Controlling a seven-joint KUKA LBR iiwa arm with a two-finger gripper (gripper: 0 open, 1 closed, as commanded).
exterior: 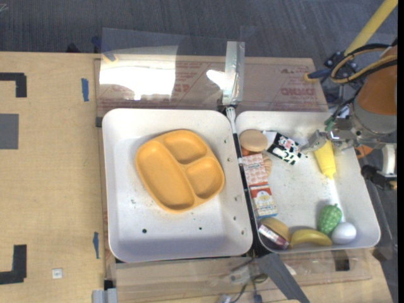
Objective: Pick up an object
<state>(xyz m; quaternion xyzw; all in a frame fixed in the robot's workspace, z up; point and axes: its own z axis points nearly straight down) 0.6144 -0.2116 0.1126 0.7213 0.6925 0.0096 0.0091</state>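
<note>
I see left bin [120, 188] white | divided plate [180, 169] orange-yellow | right bin [363, 197] white | cow-pattern toy [284, 149] black-and-white patches | bottle [326, 160] yellow | banana [309, 237] yellow | egg [344, 232] white | bumpy fruit [329, 218] green | carton [261, 197] red-and-white print | bench [50, 169] tan

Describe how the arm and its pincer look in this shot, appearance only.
The arm comes in at the right edge as a rounded grey body with a broad orange band above the wrist. Black and yellow cables loop beside it, near a slanted yellow rod. The pincer is a small grey metal assembly at the wrist's end, too small and blurred to make out further detail.
</note>
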